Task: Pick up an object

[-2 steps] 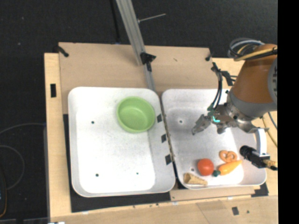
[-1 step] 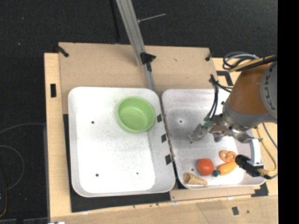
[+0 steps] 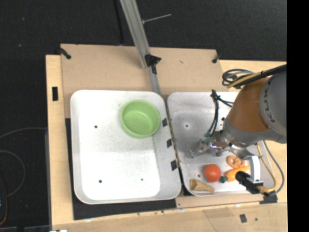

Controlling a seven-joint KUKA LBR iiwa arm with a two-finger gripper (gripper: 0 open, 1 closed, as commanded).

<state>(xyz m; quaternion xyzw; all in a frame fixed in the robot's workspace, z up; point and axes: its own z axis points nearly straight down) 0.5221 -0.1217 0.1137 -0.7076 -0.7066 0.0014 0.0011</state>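
The tool [image 3: 200, 149] hangs low over the right bin [image 3: 186, 110] — whether it grips anything, I cannot tell. At its 5 o'clock lies a red ball [image 3: 211, 172]. The green bowl [image 3: 140, 118] sits in the left bin [image 3: 87, 144] toward 10 o'clock.

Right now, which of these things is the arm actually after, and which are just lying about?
Near the gripper, likely targets:
red ball
orange pieces
tan wedge
right bin

Lying about:
green bowl
left bin
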